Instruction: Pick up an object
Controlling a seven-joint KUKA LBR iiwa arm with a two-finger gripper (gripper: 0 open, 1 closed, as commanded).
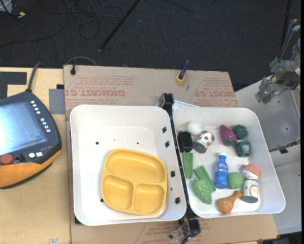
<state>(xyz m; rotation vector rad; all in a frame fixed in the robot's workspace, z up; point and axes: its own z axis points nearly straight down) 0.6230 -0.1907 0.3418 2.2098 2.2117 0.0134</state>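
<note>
Small objects crowd the right bin (266, 136) for picking; the gripper (274, 83), far right, is possibly retracted, its closure indiscernible.

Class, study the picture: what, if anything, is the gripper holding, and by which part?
Nothing: the gripper hangs outside the right bin, with no object between its fingers.

Layout relative to the divided tray (134, 181). The tray lies in the left bin (91, 136), toward its near right part. Right of the tray, past the bin walls, the right bin (266, 151) holds the loose items: a bottle (221, 171) at centre, a ball (194, 127) behind it, a can (250, 189) and a drumstick (229, 202) to its near right. Left of the tray, outside the bins, rests a teach pendant (20, 136).
</note>
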